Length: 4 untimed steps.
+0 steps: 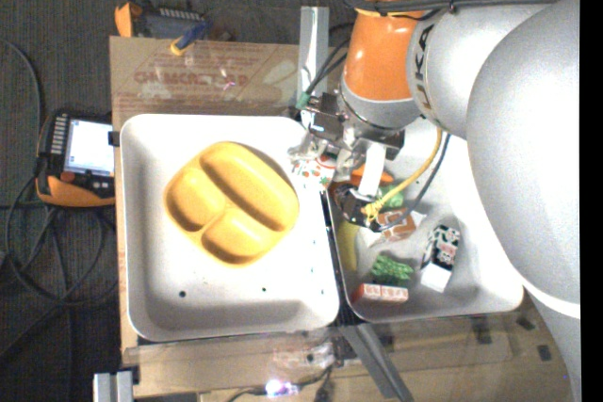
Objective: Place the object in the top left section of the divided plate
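Two white bins [141,297] side by side, one yellow divided plate [232,201] with three sections, one grey arm [490,80], several small items [391,270] heaped in right bin, exact count unclear

1 fixed camera looks down slantwise on both white bins [141,297].

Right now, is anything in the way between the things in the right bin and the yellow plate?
Yes: the bins' raised walls meet between the cluttered right bin and the yellow divided plate. Beyond the walls, nothing visible lies before or on the plate.
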Each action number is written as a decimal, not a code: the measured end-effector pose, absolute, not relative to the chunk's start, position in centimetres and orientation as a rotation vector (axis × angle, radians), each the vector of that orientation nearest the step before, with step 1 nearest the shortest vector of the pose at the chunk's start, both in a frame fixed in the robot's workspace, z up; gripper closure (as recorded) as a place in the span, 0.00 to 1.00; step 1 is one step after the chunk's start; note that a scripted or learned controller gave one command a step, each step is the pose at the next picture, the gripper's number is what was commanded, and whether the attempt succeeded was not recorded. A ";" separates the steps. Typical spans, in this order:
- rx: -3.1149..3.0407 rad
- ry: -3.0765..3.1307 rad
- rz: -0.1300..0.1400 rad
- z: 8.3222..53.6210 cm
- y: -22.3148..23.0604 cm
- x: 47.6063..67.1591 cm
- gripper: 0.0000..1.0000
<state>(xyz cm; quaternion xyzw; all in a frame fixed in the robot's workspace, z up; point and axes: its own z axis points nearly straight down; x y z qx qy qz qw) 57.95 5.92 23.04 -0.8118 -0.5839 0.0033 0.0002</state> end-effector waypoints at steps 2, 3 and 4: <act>-2.583 -1.791 0.007 33.6 12.5 56.7 1.00; -2.423 -1.997 0.010 22.4 15.7 56.4 1.00; -2.423 -1.997 0.009 22.4 15.7 56.4 0.00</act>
